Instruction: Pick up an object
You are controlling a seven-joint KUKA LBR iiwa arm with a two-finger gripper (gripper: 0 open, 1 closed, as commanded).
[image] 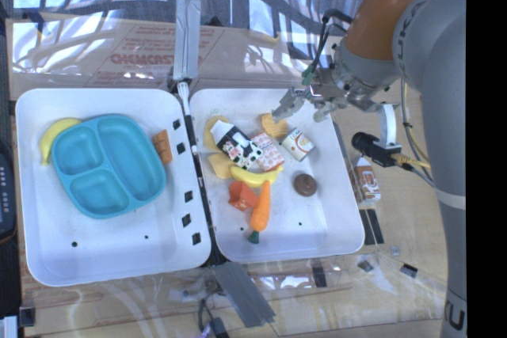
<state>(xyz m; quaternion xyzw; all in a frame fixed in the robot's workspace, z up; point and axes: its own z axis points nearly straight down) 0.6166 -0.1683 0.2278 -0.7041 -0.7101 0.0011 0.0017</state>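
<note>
My gripper (304,108) hangs over the far side of the right bin (341,210), open, with nothing between its fingers. Just below it in the bin lie a small white and orange carton (298,144) and a tan waffle-like piece (273,125). Left of these sit a black and white cow-print carton (238,146) and a pink box (268,153). A banana (250,175), a red piece (240,196), a carrot (261,208) and a brown round item (305,184) lie nearer the front.
The left bin (47,249) holds a blue divided plate (107,164), a yellow banana (54,135) at its far left and a small orange piece (162,146) by the divider. A bottle (366,180) lies outside the right bin's right wall.
</note>
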